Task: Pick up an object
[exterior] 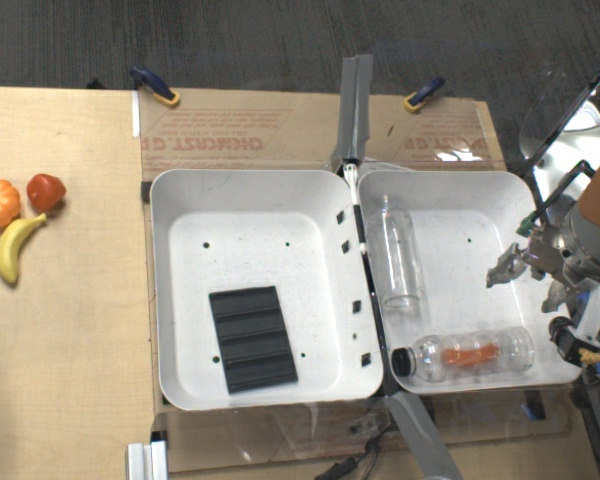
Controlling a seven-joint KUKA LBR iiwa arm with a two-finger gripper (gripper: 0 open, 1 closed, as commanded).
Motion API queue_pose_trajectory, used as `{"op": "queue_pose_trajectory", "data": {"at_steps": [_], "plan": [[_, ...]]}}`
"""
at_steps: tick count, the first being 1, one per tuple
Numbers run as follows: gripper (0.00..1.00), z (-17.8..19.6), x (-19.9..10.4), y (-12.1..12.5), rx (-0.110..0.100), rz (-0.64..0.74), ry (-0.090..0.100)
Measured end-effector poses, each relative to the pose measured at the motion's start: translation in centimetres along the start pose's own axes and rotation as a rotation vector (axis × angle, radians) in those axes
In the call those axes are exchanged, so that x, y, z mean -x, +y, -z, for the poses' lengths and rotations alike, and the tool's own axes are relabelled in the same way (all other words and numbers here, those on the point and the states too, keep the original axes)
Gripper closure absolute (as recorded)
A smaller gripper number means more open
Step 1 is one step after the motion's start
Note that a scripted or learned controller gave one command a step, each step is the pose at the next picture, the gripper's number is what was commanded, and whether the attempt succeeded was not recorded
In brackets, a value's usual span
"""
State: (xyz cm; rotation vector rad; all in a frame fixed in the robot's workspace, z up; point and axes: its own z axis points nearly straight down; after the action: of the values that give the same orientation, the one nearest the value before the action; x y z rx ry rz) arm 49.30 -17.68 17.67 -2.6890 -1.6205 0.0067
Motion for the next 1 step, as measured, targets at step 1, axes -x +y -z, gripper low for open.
{"op": "queue_pose_trajectory", "data": {"at_steps": [1], "plan": [[0.00, -8.61, -6.60, -1.29, 0.000, -0.005, 0.001]]}}
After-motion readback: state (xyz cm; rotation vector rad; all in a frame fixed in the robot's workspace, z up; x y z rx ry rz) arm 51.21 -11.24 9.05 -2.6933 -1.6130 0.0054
